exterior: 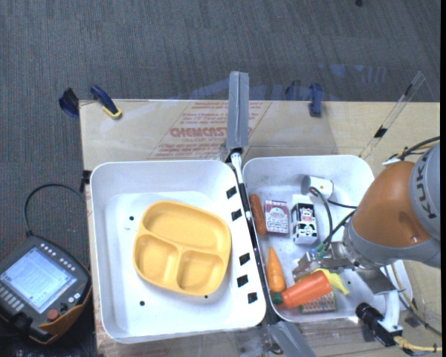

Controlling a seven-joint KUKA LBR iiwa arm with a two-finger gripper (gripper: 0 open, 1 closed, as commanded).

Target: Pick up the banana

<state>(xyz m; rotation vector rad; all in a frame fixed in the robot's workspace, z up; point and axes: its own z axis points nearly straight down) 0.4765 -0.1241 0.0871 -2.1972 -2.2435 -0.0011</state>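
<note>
Near edge, right bin (pixel 360 171): the large carrot (pixel 306 289) lies at a slant. Touching its upper end is a yellow sliver we take for the banana (pixel 337 282); most of it is hidden under the arm (pixel 390 213).

Gripper (pixel 320 257) sits low over that spot, just above the banana. We cannot tell whether it is spread or closed, or whether anything is in it.

Risk 1: banana and large carrot touch, so a close here may catch the carrot instead, or both, and the banana may slip out on the lift.

Risk 2: the small carrot (pixel 275 270) stands just beside, on the left; a sideways correction could knock it.

Risk 3: the banana is near the bin's front wall, with little room for approach.

Farther back: card box (pixel 276 216), small carton (pixel 305 224) and sausage (pixel 257 213), apart from the grasp, low risk.

The yellow tray (pixel 182 248) in the left bin (pixel 104 192) is well apart.
</note>
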